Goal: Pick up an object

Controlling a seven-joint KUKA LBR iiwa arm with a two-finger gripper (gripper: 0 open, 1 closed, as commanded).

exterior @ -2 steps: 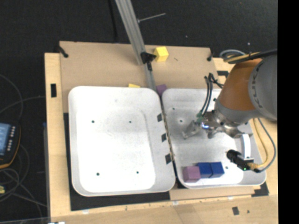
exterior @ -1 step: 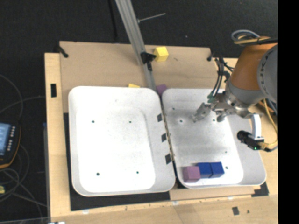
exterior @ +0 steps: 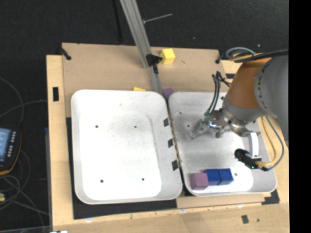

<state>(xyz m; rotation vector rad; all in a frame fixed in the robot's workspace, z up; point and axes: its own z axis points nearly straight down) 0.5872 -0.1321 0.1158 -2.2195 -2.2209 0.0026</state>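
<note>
The claw [exterior: 206, 129] hovers mid-right bin [exterior: 194, 106], grip unclear; it should shift toward the lower-frame blue block [exterior: 218, 175], then descend squarely.

Two blocks [exterior: 210, 177] side by side at the right bin's [exterior: 187, 110] near edge
</note>
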